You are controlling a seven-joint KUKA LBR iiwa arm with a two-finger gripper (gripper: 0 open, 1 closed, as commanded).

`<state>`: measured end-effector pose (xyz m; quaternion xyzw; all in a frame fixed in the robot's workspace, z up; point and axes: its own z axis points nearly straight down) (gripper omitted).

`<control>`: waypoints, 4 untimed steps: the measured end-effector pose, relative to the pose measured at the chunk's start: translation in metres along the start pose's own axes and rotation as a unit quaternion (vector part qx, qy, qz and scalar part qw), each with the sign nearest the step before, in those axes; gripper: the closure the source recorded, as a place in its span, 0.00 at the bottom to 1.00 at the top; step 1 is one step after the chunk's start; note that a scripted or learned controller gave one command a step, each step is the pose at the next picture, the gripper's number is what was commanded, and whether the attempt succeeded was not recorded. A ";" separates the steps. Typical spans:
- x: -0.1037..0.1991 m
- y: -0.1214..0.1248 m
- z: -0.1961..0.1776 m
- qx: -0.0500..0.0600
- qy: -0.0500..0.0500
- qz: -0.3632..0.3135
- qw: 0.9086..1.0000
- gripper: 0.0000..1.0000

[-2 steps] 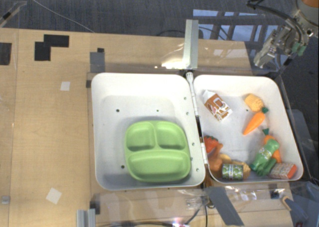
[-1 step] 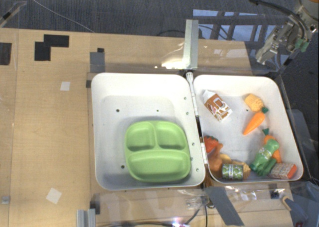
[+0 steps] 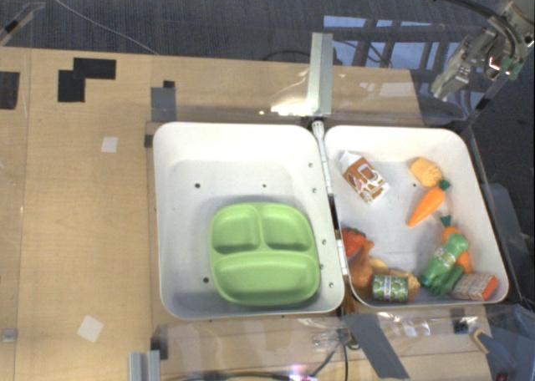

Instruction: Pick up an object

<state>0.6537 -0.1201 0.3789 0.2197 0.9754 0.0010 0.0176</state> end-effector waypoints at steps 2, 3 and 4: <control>0.011 0.025 -0.003 0.002 0.006 0.127 0.992 1.00; 0.010 0.028 -0.016 0.001 0.002 0.124 0.992 1.00; 0.004 0.024 0.017 0.006 0.013 0.159 0.987 1.00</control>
